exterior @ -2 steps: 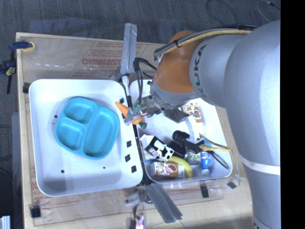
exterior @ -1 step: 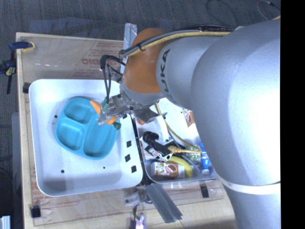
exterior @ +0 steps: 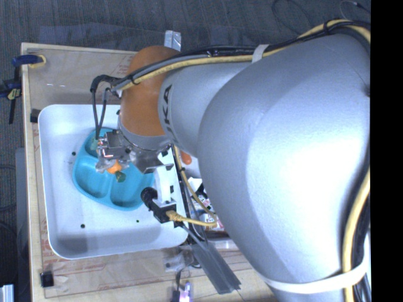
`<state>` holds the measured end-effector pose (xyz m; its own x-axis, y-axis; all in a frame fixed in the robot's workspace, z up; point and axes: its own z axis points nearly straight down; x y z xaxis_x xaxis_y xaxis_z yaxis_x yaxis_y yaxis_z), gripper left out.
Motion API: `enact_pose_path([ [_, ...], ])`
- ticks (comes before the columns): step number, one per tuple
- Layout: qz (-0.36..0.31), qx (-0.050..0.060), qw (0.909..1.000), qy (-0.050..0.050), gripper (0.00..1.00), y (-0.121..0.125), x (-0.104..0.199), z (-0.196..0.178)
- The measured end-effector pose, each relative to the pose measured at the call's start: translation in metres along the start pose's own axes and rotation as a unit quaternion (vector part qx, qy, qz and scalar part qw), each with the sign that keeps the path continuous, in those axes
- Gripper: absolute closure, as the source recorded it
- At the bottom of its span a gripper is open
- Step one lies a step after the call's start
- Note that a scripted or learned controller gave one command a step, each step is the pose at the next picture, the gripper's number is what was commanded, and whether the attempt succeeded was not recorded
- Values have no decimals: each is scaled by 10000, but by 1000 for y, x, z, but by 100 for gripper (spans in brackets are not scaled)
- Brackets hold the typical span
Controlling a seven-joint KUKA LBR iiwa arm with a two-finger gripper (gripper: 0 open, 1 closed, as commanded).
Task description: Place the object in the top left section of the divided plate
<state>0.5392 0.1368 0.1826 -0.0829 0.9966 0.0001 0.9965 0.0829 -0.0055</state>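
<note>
the gripper (exterior: pixel 112 159) hangs low over the blue divided plate (exterior: pixel 88 178) in the left white bin (exterior: pixel 56 219); an orange object (exterior: pixel 113 167) sits at its tip, but whether it is gripped cannot be told.

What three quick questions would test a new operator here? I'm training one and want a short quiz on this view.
1. True or false: the divided plate lies in the left bin.
2. What colour is the plate? A red, B blue, C yellow.
3. The small object over the plate is ____ in colour.

Key: 1 true; 2 B; 3 orange. The gripper sits low over the plate, and whether the jaws hold the object cannot be told.
</note>
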Motion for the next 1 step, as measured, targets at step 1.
enact_pose_path([
  [1,3,0,10000,0,0,0,0,0],
])
